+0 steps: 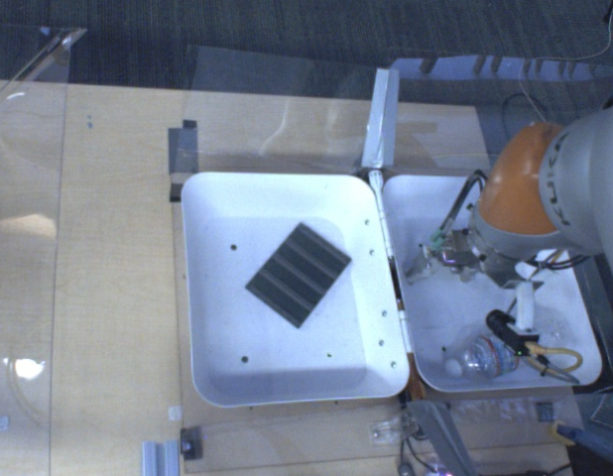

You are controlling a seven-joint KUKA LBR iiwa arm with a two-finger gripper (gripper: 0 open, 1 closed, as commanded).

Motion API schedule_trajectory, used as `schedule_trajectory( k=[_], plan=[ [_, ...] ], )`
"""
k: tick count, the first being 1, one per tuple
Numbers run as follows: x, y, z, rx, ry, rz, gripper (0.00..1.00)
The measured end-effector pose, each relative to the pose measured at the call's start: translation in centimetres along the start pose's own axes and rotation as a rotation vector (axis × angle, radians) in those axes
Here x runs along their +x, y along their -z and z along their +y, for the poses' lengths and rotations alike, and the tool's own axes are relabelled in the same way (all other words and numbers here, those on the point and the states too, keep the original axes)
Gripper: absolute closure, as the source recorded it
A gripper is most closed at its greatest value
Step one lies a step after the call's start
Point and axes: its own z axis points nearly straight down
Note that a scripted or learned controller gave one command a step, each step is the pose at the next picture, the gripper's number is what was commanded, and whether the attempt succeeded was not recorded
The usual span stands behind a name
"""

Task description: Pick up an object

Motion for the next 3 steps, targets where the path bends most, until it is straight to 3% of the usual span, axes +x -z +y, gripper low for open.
schedule_trajectory(
  k=[1,2,3],
  plan=[
    [0.9,1.3,8.7,0.004,-0.105,-0.001,0.00],
    [-1.7,-0.4,9.4,0.003,-0.089,-0.002,0.00],
    [-4.7,10.0,5.3,0.002,-0.022,-0.002,0.00]
  ],
)
